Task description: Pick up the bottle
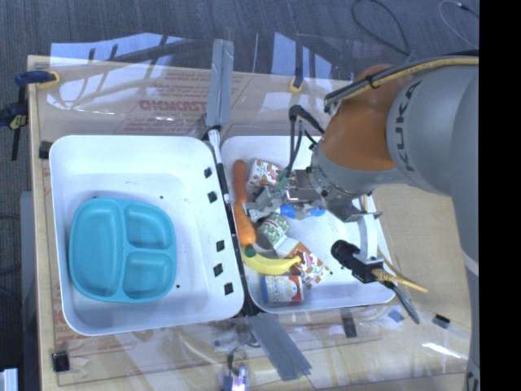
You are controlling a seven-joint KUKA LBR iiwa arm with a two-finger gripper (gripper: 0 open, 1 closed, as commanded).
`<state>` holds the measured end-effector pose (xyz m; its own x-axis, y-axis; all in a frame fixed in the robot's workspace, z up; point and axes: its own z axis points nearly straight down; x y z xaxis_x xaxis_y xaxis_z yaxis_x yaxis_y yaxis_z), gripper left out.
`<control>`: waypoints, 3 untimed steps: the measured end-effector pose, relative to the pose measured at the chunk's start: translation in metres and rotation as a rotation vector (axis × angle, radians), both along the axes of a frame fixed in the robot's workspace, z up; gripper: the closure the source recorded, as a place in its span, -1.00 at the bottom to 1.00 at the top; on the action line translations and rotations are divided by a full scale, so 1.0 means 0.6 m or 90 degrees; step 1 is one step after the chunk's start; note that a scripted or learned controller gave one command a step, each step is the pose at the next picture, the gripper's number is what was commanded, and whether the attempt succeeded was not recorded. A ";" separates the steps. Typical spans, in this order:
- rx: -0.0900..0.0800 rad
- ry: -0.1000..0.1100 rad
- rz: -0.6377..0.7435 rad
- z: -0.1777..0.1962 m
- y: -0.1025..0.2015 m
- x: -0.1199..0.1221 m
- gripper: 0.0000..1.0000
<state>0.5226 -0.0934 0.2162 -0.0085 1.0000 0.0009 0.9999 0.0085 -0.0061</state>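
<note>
Hovering low over the clutter in the right bin point(370, 300), gripper point(281, 192) jaws' state can't tell, bottle point(283, 290) not lifted yet, pick pending.

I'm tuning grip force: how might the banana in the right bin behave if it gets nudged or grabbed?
The banana looks curved and smooth, so it would probably pivot or slide rather than roll straight. It lies wedged against the carrot and a can, so a push likely shifts those neighbours too.

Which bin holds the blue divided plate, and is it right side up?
The blue divided plate lies flat in the left bin, right side up: its three compartments face the camera. The carrot is in the right bin.
</note>
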 end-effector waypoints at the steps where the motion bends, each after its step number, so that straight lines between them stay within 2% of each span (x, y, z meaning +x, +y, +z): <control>1: -0.002 -0.003 -0.079 0.022 -0.134 0.012 -1.00; 2: -0.001 -0.006 -0.156 -0.161 -0.179 0.106 -1.00; 3: -0.004 -0.013 -0.091 -0.179 -0.129 0.187 -1.00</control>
<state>0.6351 -0.1707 0.1085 0.1348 0.9909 -0.0039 0.9908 -0.1347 0.0147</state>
